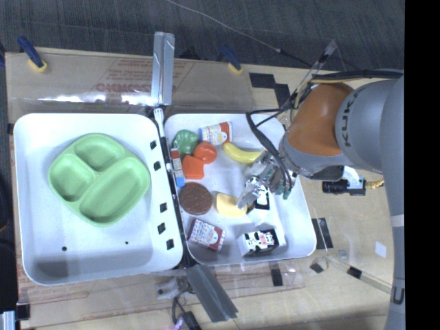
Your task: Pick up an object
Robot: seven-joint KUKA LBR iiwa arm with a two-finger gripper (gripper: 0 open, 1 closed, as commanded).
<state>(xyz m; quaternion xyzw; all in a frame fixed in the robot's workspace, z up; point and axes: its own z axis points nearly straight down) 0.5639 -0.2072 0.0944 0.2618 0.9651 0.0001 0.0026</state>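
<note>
We note gripper low in right bin, touching yellow wedge, banana just beyond, finger state we cannot tell.

From my console I see the grey arm reaching in from the right, its orange band just above the wrist. The wrist tips down and leftward, with the gripper hanging low at the arm's end.
</note>
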